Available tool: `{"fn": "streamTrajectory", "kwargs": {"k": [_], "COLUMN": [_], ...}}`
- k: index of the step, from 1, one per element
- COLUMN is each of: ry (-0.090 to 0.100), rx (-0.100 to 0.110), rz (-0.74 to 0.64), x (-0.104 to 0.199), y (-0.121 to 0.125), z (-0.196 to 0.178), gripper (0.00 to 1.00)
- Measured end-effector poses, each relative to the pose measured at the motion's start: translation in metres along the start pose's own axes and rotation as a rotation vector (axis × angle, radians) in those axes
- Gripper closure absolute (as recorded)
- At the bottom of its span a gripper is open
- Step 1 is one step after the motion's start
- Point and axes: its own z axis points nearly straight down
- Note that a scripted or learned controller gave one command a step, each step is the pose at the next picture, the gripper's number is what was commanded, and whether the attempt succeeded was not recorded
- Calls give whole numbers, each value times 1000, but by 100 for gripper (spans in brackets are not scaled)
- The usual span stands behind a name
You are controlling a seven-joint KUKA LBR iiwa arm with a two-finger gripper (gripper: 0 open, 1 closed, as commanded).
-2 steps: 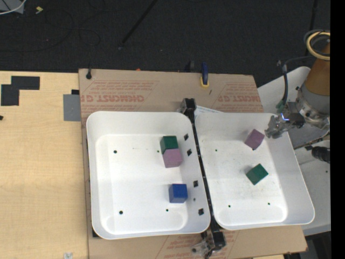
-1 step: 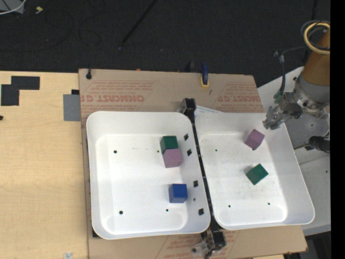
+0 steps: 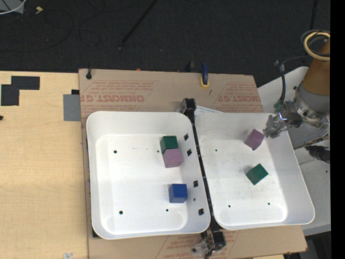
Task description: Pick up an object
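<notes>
So the arm (image 3: 315, 85) comes in from the right edge of the table, and its fingers (image 3: 271, 127) sit over the upper right part of the right bin (image 3: 294, 161). A purple block (image 3: 254, 139) is right at the tips, tilted, near the bin's far right corner. It looks like it's touching them, but I honestly can't tell whether the fingers are pinching it or just sitting beside it — too small and blurry there to call them spread or pressed together.

Also in the right bin: a green block (image 3: 257, 174), turned at an angle, roughly mid-bin toward the right wall, apart from the purple one.

The left bin (image 3: 97, 166) has three blocks. A dark green cube (image 3: 168, 143) and a lilac cube (image 3: 172, 157) are touching each other, green one toward the far edge, both right of the bin's middle. A blue cube (image 3: 178, 192) sits on its own closer to the near edge, on the right side too.

Both bins rest on a cardboard sheet (image 3: 135, 93) — printed lettering along its far edge.
</notes>
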Motion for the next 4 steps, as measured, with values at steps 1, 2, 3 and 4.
{"fn": "streamTrajectory", "kwargs": {"k": [1, 2, 3, 4], "ry": [-1, 0, 5, 0], "rx": [-6, -1, 11, -11], "rz": [-2, -1, 6, -7], "x": [-1, 0, 12, 45], "y": [21, 5, -141, -30], "z": [-11, 3, 31, 9], "gripper": [100, 100, 100, 100]}}
